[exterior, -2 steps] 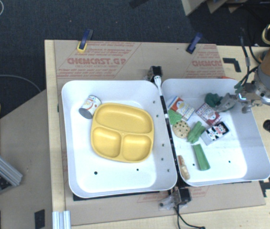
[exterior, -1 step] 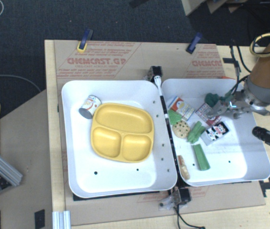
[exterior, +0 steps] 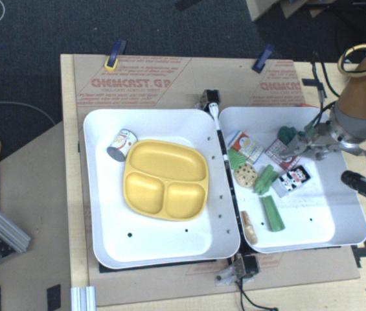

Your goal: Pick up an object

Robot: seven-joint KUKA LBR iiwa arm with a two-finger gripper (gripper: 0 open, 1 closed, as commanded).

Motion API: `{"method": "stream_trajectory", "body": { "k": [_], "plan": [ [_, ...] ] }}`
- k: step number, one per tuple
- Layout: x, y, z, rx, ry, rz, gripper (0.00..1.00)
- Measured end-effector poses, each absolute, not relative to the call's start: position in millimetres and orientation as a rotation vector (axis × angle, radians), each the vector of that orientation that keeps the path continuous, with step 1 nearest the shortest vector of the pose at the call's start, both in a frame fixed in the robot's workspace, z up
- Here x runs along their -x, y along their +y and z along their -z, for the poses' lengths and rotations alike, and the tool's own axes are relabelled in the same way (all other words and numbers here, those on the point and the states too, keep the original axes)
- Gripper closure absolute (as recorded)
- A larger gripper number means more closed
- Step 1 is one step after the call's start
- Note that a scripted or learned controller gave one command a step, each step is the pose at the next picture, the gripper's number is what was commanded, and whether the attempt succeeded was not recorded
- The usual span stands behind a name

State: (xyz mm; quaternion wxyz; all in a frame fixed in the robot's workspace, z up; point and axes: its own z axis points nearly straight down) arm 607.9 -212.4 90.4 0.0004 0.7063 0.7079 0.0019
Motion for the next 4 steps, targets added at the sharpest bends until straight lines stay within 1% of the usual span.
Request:
{"method": "stream_trajectory", "body": {
  "k": [1, 2, 3, 4],
  "plan": [
    [-610.2, -212, -103, -2.214, 2.219, -0.015, 1.00],
    [-617.4, -211, -167, -2.213, 2.217, -0.006, 1.00],
    [-619.0, -211, -221, -2.214, 2.217, -0.006, 1.00],
    [-584.6, -174, -213, -2.222, 2.227, 0.002, 1.00]
  ]
}}
